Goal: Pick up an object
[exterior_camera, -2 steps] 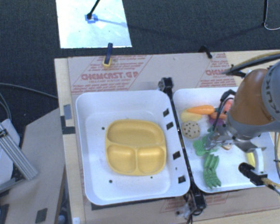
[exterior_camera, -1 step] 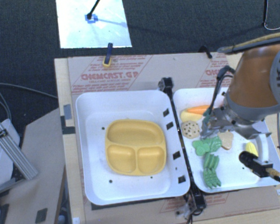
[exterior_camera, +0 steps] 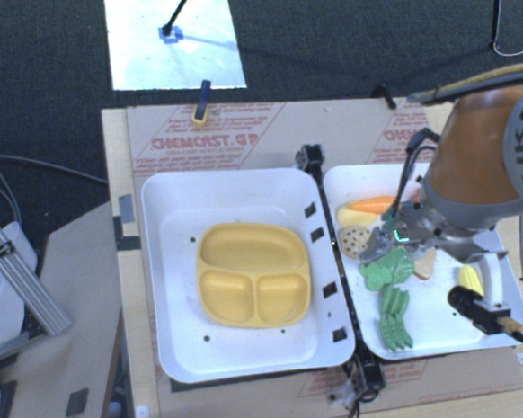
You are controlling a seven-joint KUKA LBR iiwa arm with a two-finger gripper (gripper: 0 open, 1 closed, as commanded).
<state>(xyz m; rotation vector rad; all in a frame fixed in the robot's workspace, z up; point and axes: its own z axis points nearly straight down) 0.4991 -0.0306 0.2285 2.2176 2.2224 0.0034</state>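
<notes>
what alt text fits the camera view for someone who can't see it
A grey and orange robot arm reaches from the right, its gripper low over green toy vegetables in the right white bin. The left white bin holds a yellow divided tray.

One fixed camera looks down at a slant on the worktop and both bins.

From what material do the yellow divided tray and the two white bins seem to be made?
Yellow divided tray: probably moulded plastic, matte, with smooth rounded compartment edges. Left white bin and right white bin: likely thin formed plastic, slightly glossy, with soft light reflections on the rounded walls.
</notes>
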